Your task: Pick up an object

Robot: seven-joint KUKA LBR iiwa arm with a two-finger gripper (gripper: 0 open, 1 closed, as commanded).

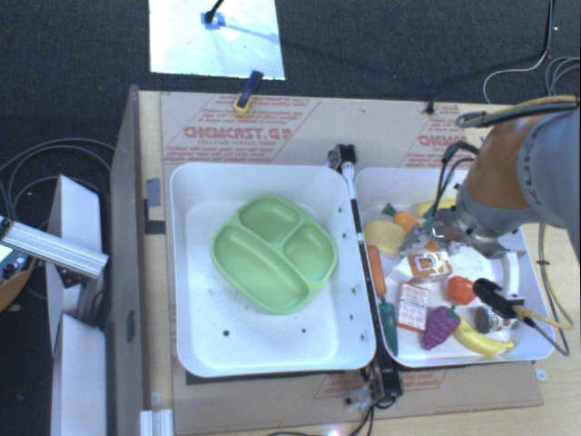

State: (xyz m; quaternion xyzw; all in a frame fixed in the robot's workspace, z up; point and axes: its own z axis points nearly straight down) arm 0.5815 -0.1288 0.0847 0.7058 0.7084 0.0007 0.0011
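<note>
Our likeliest target is the small orange-and-white packet, lying flat on the floor of the right bin. The arm leans in from the right, and its jaws hang just above the packet. Are they spread or pressed together? We cannot tell, because the wrist covers them from this angle. Nothing shows between them, so we judge the pick not yet made.

Just left of the packet sits a yellow piece, and beyond it a carrot lies along the bin wall. Just below the packet is a red-and-white box, and to the packet's lower right a tomato. Further below are purple grapes and a banana. Well to the left of the packet, in the left bin, rests a green divided plate.

To do this well, we'd come straight down and centred. The packet is thin and flat, so the jaws need to straddle its narrow side and reach the bin floor. The box and tomato crowd close, so a skewed descent could nudge them. The yellow piece looks bulkier and might be an easier grab.

An orange piece up and left of the packet is half hidden and hard to name.
</note>
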